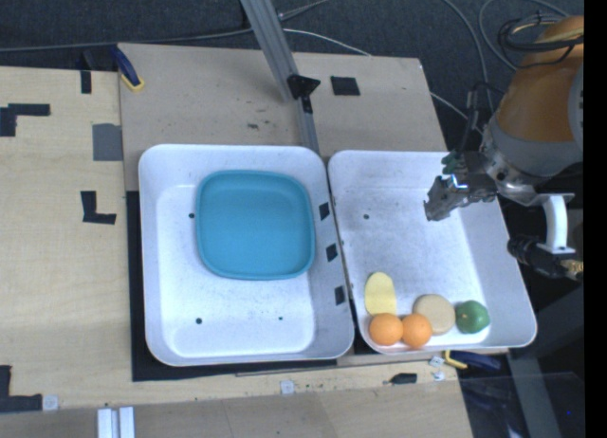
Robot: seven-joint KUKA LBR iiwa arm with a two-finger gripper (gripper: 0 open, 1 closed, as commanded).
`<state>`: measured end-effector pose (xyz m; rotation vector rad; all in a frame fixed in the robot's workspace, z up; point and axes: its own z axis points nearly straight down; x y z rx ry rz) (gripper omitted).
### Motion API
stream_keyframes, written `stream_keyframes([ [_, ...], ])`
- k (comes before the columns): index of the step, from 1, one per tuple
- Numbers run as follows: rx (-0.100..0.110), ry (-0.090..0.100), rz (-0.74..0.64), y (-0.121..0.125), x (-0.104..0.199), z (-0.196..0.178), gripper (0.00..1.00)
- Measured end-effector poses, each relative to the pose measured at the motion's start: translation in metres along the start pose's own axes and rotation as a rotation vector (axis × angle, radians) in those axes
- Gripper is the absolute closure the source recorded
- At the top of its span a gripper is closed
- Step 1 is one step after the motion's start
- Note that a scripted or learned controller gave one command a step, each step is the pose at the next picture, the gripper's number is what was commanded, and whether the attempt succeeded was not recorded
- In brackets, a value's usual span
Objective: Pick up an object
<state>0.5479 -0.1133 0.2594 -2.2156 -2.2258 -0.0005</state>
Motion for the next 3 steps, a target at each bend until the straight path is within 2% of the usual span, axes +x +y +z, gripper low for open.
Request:
stream_keyframes([
  [2, 0.001, 0.0, 0.001, 0.028, 0.085, 0.01, 1.0],
  [3, 0.001, -0.001, 0.001, 0.062, 0.128, 0.017, 1.0],
])
